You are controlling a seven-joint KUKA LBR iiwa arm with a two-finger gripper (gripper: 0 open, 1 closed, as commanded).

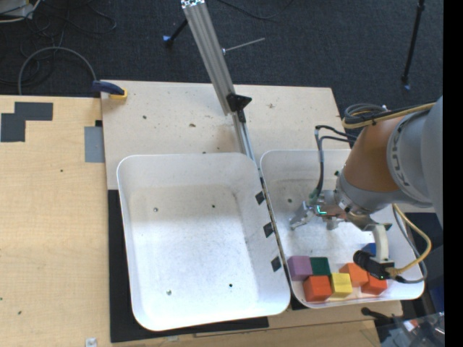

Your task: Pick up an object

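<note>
Blocks (329,278) clustered near bin wall (269,215)

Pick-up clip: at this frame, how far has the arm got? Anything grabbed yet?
Nothing looks picked up yet. The gripper sits low in the right bin, above the cluster, with no block seen in it. The purple block, green block, red block, yellow block and orange blocks all lie in the bin's near corner. Still left: reaching a block, grasping it and lifting it.
</note>
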